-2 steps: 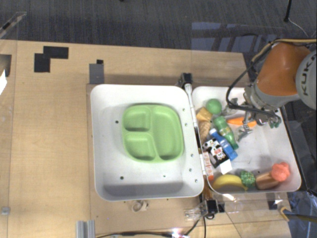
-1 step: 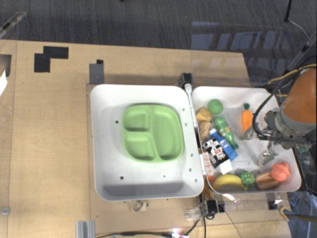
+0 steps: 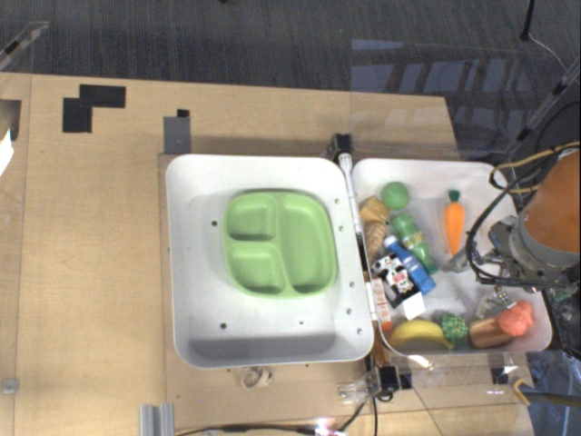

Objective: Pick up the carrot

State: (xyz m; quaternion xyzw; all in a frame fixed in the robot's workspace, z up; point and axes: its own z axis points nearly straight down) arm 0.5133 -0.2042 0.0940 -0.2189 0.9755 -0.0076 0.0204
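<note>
Fingers cannot be made out; the gripper [image 3: 497, 291] hangs at the right bin's [image 3: 472, 173] 4 o'clock side. At the bin's 1 o'clock lies the carrot [image 3: 454, 224], untouched, apart from the arm [image 3: 549, 221].

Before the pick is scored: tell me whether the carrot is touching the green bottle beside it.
Apart. The camera view shows bare white bin floor between the carrot and the green bottle; the carrot lies alone near the right bin's far wall.

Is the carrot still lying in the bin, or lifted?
Lying in the bin. The carrot rests flat on the right bin floor, green top toward the far wall, apart from the arm.
</note>
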